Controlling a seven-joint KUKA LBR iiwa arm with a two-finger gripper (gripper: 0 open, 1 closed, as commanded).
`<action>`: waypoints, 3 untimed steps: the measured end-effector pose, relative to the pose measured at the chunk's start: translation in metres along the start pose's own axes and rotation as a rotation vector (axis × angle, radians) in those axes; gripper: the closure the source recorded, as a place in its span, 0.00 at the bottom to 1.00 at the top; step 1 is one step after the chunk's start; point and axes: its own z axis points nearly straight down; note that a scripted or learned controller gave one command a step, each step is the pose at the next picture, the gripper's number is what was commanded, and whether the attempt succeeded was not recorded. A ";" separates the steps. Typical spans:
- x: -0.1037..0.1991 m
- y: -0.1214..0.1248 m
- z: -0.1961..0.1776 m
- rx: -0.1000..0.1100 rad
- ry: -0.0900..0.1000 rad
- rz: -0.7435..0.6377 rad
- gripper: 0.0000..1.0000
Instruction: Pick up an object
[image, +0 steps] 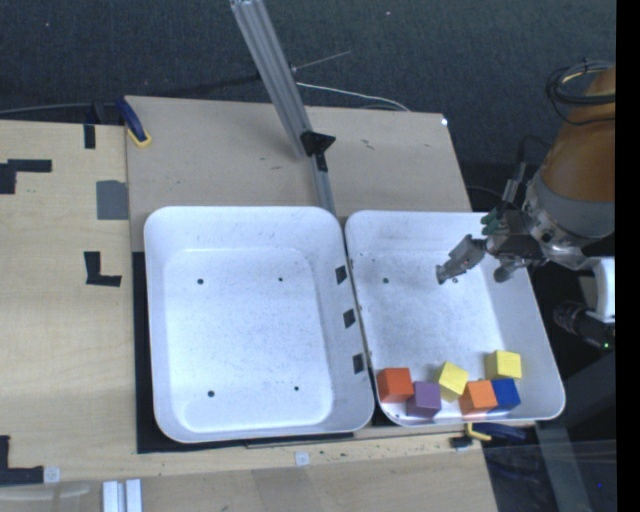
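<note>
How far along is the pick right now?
Nothing looks picked yet: the six blocks, including the orange block and purple block, sit along the right bin's near edge. The tool hangs over the bin's upper part, nothing between its fingers. Approach, grasp and lift remain.

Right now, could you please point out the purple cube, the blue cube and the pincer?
Purple cube (427, 397): camera view, top face.
Blue cube (507, 394): camera view, visible top face.
Pincer (452, 272): camera view, midway between fingertips.

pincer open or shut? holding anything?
Open, holding nothing. The pincer hangs over the right bin with two fingers spread and white floor between them; the blocks sit along the near wall.
</note>
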 end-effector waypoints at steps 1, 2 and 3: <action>0.000 0.000 0.000 0.000 0.000 0.000 0.00; 0.000 0.000 0.000 0.000 0.000 0.000 0.00; -0.026 0.016 -0.031 -0.004 -0.001 0.001 0.00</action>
